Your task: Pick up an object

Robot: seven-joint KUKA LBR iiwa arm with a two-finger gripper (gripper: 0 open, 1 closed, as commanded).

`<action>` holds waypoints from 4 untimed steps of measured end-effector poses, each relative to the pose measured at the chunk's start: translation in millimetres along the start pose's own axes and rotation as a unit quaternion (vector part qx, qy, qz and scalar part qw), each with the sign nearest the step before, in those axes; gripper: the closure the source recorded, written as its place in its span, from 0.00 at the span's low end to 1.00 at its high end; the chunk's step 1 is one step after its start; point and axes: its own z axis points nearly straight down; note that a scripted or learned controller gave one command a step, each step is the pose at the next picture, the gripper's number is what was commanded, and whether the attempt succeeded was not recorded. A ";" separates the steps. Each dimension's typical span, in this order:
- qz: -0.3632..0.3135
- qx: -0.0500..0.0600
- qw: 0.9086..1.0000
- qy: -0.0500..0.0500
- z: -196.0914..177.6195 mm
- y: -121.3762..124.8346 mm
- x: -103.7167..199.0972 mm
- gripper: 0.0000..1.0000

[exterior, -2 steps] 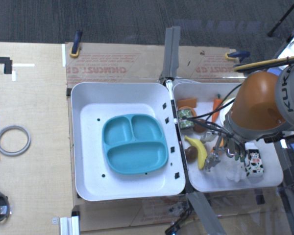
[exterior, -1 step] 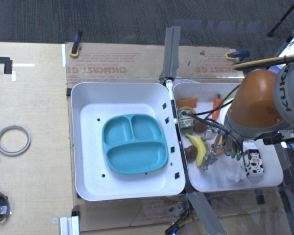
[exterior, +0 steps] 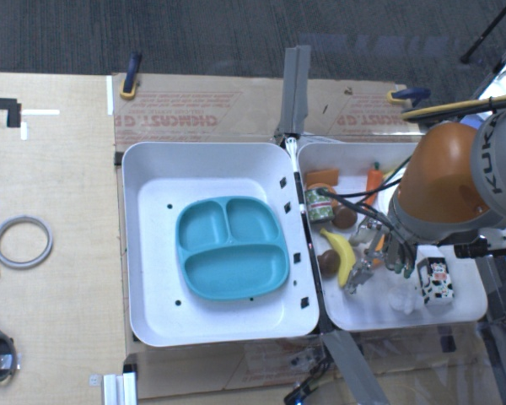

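The gripper (exterior: 364, 268) hangs low in the right bin (exterior: 455, 309), its metal tips just beside the curved yellow banana (exterior: 341, 254); how far it is open I cannot tell. A small white carton (exterior: 436, 281) stands right of it. The left bin (exterior: 143, 251) holds a smooth teal divided plate (exterior: 233, 248).

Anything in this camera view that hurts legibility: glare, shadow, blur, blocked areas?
Camera view: even, soft light; no harsh glare on the left bin or the teal divided plate. The arm covers part of the right bin and casts faint shadow there. The pincer beside the banana looks soft and cluttered by cables, so finger detail is unreadable.
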 end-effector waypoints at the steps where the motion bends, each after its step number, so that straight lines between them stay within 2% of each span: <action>1: 0.089 0.000 0.996 -0.001 -0.3 4.3 -11.7 0.00; 2: 0.131 0.000 0.991 0.001 0.6 4.1 -3.2 0.00; 3: 0.130 0.001 0.992 0.000 -8.3 3.9 -3.9 1.00; 4: 0.124 0.000 0.992 -0.001 -168.2 16.8 5.5 1.00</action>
